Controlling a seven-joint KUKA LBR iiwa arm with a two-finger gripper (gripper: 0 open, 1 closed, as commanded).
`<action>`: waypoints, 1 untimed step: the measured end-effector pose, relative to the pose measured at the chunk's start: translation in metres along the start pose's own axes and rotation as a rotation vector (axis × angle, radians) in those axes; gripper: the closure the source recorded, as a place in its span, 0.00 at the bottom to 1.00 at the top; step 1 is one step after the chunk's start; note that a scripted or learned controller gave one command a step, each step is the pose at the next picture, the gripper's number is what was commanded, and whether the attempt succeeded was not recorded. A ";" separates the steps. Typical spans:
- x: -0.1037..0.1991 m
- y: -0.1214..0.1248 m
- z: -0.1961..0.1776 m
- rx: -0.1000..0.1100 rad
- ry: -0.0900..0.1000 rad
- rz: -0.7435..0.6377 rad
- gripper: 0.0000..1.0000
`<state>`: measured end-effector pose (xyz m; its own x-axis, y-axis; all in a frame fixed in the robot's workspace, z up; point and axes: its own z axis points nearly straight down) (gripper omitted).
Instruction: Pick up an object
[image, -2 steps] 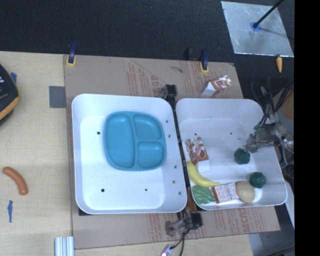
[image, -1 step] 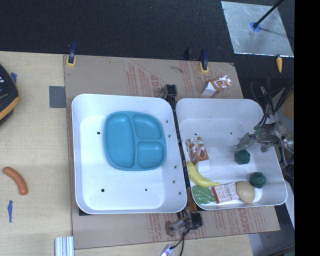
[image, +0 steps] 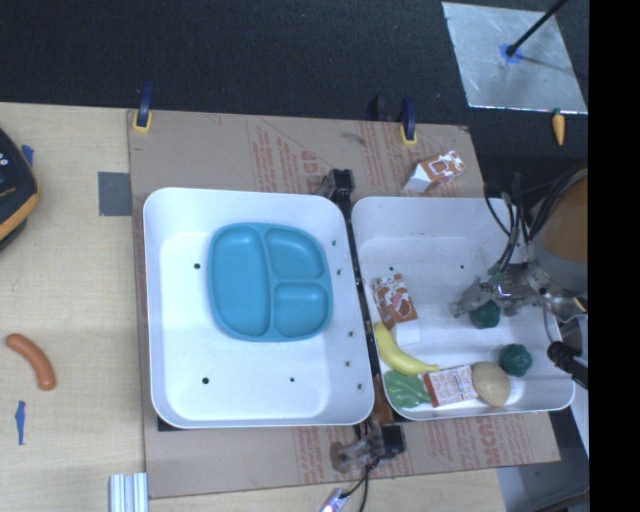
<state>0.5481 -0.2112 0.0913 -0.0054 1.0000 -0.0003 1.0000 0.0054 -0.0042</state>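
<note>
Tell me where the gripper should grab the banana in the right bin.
Probably across the banana's mid-curve, coming straight down: the lower end runs against the green item and carton, while the upper end lies near the bin wall.

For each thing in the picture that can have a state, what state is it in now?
Claw: low in the right bin, directly above a dark green object.
Dark green object: lying at the claw's tip.
Blue divided plate: flat in the left bin, compartments facing up.
Banana: lying on its side in the right bin.
Small carton: tipped over, outside the bins.
Sausage: lying on the bench, left of the bins.
</note>
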 end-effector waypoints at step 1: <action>-0.001 0.000 -0.011 0.001 -0.002 -0.002 1.00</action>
<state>0.5483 -0.2124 0.1019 -0.0077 1.0000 -0.0021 1.0000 0.0077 -0.0049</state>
